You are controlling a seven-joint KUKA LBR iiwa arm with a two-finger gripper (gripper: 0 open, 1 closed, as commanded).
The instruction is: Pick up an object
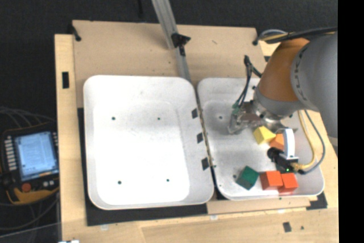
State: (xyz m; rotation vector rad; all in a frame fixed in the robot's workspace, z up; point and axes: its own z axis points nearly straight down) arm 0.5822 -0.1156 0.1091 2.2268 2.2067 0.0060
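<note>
My gripper hangs low over the upper middle of the right bin, under the grey wrist with the orange band. A yellow block lies just to its right, close to the wrist. A green block sits near the bin's front edge. Two orange-red blocks lie side by side at the front right. A small orange piece shows beside the yellow block. Nothing is visible between the fingers.
The left bin stands beside the right one, with small clips along the shared wall. A slanted metal pole rises at the back. Cables loop off the wrist on the right. A handheld pendant lies off the bench at left.
</note>
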